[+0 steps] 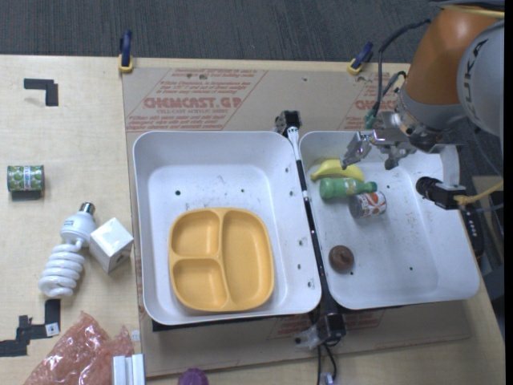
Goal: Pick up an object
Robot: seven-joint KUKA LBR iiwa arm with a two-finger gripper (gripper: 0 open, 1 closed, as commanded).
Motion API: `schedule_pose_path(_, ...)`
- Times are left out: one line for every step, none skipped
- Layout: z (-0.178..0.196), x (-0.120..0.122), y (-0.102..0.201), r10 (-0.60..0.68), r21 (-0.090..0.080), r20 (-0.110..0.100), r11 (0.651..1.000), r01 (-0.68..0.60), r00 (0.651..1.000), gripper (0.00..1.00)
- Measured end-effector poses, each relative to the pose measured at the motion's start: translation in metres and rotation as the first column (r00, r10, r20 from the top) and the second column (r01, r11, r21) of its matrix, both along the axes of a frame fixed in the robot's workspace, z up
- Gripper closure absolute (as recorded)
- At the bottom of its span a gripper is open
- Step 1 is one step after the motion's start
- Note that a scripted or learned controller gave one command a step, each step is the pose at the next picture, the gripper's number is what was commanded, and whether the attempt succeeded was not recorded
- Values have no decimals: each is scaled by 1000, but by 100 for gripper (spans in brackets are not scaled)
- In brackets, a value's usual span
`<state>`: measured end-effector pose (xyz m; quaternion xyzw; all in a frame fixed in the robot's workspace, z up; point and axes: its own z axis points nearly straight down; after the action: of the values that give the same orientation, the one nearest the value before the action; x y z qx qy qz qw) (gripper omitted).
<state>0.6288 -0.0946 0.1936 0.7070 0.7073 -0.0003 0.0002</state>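
In the right bin [449, 283] a yellow banana [327, 168] lies at the far left, with a green bottle [343, 188] on its side just in front of it. Beside the bottle is a small red and white can [369, 205]. A brown round piece [342, 257] sits nearer the front. My gripper [371, 157] hangs over the bin's far end, just right of the banana. It is open, one fingertip [351, 156] close to the banana's end, and nothing is between the fingers.
A yellow divided plate [222, 258] fills much of the left bin [152, 175]. On the bench to the left lie a green can [25, 179], a spiral light bulb [66, 251], a white cube [111, 243] and a red mesh bag [76, 355].
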Motion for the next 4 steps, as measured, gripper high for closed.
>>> schedule_pose_path(-101, -38, -32, -2, 0, 0, 1000, 2, 1000, 0)
schedule_pose_path(-89, -36, -32, -4, 0, 5, 1000, 4, 1000, 100)
schedule_pose_path(-1, -90, 26, -1, 0, 1, 1000, 1, 1000, 100)
schedule_pose_path(-1, -100, 69, -1, 1, 1, 1000, 1, 1000, 100)
